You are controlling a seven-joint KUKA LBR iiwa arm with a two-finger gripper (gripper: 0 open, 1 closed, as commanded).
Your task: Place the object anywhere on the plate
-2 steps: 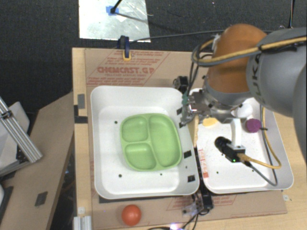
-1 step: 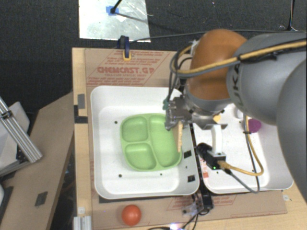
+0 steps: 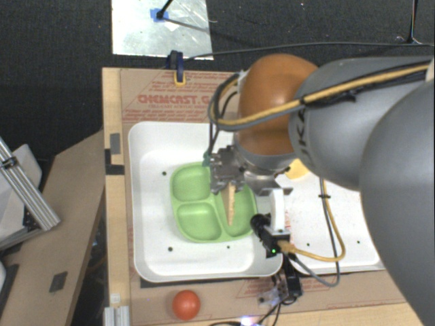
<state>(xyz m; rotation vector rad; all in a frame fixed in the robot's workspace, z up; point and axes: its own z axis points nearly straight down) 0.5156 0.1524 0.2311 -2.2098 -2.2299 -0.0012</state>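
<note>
A red-orange ball [image 3: 186, 304] lies on the counter [image 3: 224, 297] at about 6 o'clock, outside the left bin [image 3: 146, 182] and just past its near rim. At 12 o'clock a blue clamp [image 3: 176, 62] grips the counter's far edge, with a sheet of clear film [image 3: 161, 17] on the dark surface behind it. A brown board with red lettering [image 3: 163, 99] lies under the bins. A bit of yellow [image 3: 297, 170] peeks out from beneath the arm at the far left part of the right bin [image 3: 353, 229]; I cannot tell what it is. The big grey arm with its orange band [image 3: 272, 97] fills the 1 to 4 o'clock area and hides most of the right bin, and cables [image 3: 319, 253] loop over that bin's near side.

The tool [image 3: 230, 199] hangs over the middle of the green divided plate [image 3: 194, 209], which sits in the left bin. A slim, tan, tapering piece [image 3: 230, 206] points down from it over the ridge between the plate's compartments; I cannot tell whether this is a held object or part of the tool, nor how wide the tool stands.

The plate is pale green with three compartments.
</note>
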